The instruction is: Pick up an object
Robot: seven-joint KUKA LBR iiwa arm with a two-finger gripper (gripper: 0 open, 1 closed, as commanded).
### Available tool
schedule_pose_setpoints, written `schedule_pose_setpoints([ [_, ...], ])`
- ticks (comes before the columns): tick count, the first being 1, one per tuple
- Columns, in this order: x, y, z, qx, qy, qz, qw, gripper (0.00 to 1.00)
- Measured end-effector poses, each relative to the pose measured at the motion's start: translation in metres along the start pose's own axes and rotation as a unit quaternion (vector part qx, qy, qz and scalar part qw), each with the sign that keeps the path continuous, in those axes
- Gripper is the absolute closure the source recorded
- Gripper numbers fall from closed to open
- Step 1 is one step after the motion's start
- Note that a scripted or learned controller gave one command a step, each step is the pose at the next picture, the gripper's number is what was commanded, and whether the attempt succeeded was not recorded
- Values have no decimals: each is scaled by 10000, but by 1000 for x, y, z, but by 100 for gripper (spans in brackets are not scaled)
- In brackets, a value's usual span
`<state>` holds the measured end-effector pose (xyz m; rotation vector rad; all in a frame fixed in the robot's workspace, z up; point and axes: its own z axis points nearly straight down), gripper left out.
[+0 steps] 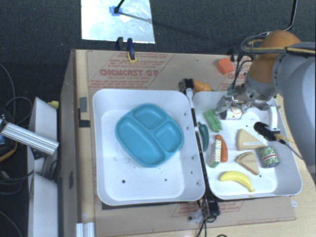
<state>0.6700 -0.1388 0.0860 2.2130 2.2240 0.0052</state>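
Reaching arm [289, 73], pincer [232, 105] low over right bin [291, 179]

The grey arm [296, 78] is extended in from the right, its orange band [269, 58] seen above the wrist. The claw [232, 105] is lowered, pointing leftward and down.

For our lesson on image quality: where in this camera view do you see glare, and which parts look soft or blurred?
Camera view: strong glare whitens the foil-like sheet on the dark floor at top; the white bins are lit evenly with faint shadows; the pincer and small items by it look soft; the blue plate reads fairly clearly.
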Motion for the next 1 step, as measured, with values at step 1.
schedule_pose_setpoints([
  [1, -1, 2, -13, -28, -12, -17, 10000, 100],
])
